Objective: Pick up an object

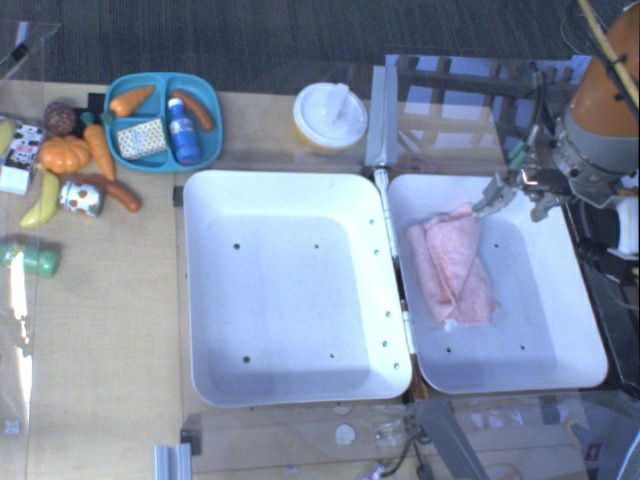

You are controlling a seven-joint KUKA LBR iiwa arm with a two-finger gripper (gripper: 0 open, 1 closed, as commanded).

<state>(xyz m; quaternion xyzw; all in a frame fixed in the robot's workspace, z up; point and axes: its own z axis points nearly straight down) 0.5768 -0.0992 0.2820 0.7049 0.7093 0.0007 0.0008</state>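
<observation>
One pink cloth [455, 268] lies crumpled in the right bin [560, 368]: soft and light, best pinched at a raised fold. Gripper [520, 196] fingers hang apart, holding nothing.

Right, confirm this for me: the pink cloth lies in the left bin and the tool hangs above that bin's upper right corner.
Wrong on the bin. The camera view shows the pink cloth lying in the right bin, not the left bin. The tool does hang above that bin's upper right corner.
</observation>
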